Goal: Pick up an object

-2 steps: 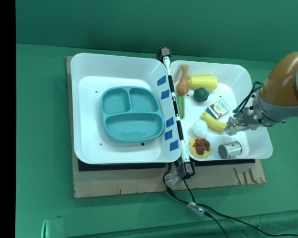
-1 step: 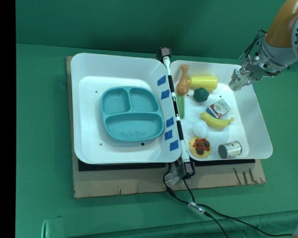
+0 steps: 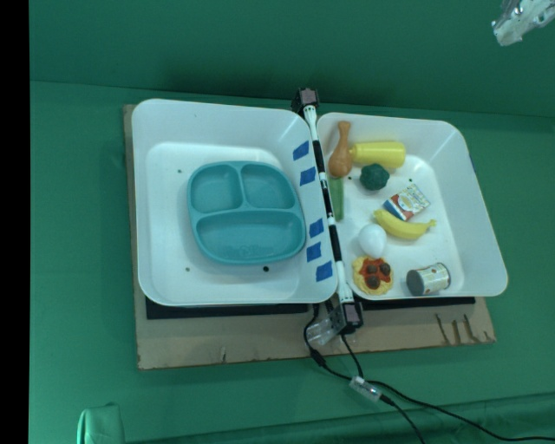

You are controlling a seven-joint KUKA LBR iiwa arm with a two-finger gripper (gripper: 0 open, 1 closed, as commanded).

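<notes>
The right bin (image 3: 473, 217) holds several toy foods: a chicken drumstick (image 3: 342, 152), a yellow bottle-like piece (image 3: 379, 153), a broccoli floret (image 3: 375, 177), a small snack packet (image 3: 408, 202), a banana (image 3: 403, 226), a white egg (image 3: 372, 240), a small pizza-like disc (image 3: 373, 275), a tin can (image 3: 428, 279) on its side, and a green stick (image 3: 336, 199) by the divider. My gripper (image 3: 518, 22) is at the top right corner, high and well away from the bins, only partly in frame.
The left bin (image 3: 160, 217) bears a teal three-compartment plate (image 3: 245, 212). A divider rail with blue tape tabs (image 3: 323, 208) runs between the bins. Cables (image 3: 364, 386) trail from the front of the bench over the green cloth.
</notes>
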